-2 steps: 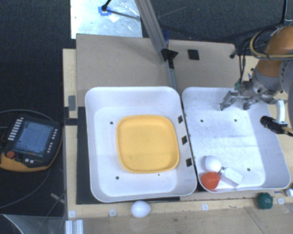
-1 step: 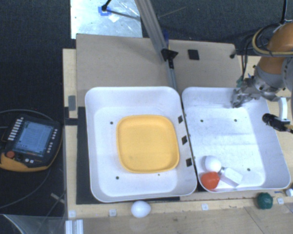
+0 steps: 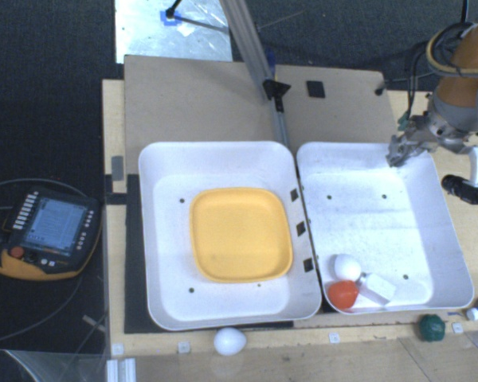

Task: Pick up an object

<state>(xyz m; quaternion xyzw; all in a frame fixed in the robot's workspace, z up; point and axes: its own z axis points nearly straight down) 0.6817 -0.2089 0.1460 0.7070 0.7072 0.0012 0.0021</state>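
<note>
My gripper (image 3: 398,154) hangs over the far right corner of the right bin (image 3: 430,213), its dark tips just inside the rim, and from this slanted look down I cannot tell how it is set, open or closed; nothing is visibly caught in it. My arm (image 3: 462,78) comes in from the right, the orange band sitting above the wrist. The things I could pick lie well apart from me, bunched in the near left corner of that same bin: a white ball (image 3: 347,267), an orange-red round object (image 3: 343,294) touching it on the near side, and a flat white piece (image 3: 376,286) just beside both. The left bin (image 3: 163,213) holds a yellow square plate (image 3: 241,234) lying flat near its middle. On the worktop (image 3: 191,94), in front of the left bin, sits a white egg-shaped object (image 3: 229,341), and near the right bin's front corner a dark green ball (image 3: 431,327). A handheld control pendant (image 3: 46,237) lies off to the left.
</note>
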